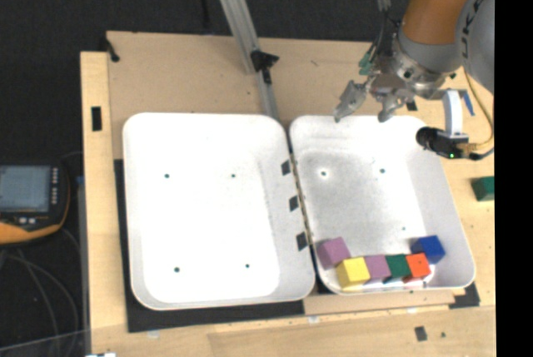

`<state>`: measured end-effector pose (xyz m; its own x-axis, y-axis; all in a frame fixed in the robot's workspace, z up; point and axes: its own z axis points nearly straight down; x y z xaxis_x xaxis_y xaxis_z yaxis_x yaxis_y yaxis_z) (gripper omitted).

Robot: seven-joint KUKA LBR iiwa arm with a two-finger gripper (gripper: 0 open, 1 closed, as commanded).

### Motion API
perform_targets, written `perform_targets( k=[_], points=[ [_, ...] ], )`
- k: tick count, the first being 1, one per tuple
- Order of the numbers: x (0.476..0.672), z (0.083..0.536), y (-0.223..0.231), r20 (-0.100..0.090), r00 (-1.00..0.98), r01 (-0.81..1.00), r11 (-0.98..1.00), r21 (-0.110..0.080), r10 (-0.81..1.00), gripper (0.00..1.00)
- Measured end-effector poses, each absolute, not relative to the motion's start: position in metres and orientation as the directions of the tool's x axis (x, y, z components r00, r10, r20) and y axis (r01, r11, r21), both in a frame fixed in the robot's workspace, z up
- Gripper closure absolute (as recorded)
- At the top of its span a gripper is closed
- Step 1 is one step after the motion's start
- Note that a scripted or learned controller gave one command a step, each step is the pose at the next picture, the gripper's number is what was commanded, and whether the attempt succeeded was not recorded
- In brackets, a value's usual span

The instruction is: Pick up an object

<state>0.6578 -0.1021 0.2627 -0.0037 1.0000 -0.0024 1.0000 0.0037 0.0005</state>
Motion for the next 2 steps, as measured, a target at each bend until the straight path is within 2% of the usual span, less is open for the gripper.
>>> perform_targets(
  k=[1, 2],
  points=[
    [0.658, 0.274, -0.102, -0.004, -0.007, 1.000, 0.007, 0.003, 1.000, 1.00],
    [0.614, 0.192, -0.052, 0.001, -0.005, 1.000, 0.005, -0.010, 1.000, 1.00]
  ],
)
